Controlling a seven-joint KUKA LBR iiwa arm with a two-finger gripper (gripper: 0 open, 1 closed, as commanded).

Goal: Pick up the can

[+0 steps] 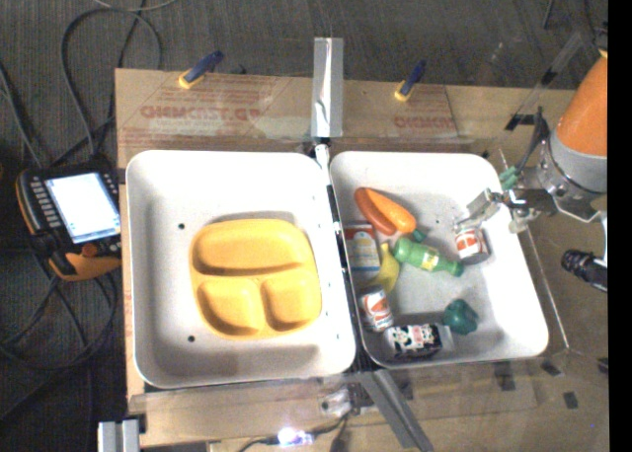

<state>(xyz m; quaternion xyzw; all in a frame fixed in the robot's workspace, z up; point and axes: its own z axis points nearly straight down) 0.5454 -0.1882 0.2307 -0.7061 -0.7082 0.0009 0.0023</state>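
Camera view: gripper (480, 211) sits over the right bin (513, 287), up and to the right of the green bottle (427, 259). The can (471, 242), small, red and white, lies just right of the bottle's cap end, directly below the gripper tip. Jaw state cannot be told; the tip blurs into the can's top, and nothing shows the can clamped.

Clutter around the bottle:
- carrot (385, 209) up-left of it, near
- yellow piece (391, 268) touching its left end
- flat packet (362, 249) further left, against the bin wall
- second red-and-white can (376, 310) down-left of it
- black-labelled container (415, 339) below it
- dark green lump (460, 317) down-right of it

Risks, as judged from this layout:
- The can lies close to the bottle's cap. A closing stroke aimed slightly left likely catches the cap too, or pushes the bottle and rolls the can away
- The can looks tilted or on its side rather than upright. A round wall under a two-point pinch tends to squirt out, probably toward the bare floor right of the bottle
- A shallow descent would grip only the rim; the can may then slip during the lift and drop back among the clutter
- Two similar cans are in the bin. A retry could switch to the one down-left of the bottle, which is wedged among neighbours and harder to reach
- Wrist cabling (523, 159) hangs up-right of the bottle, near the bin rim; a snag looks possible on a low retreat
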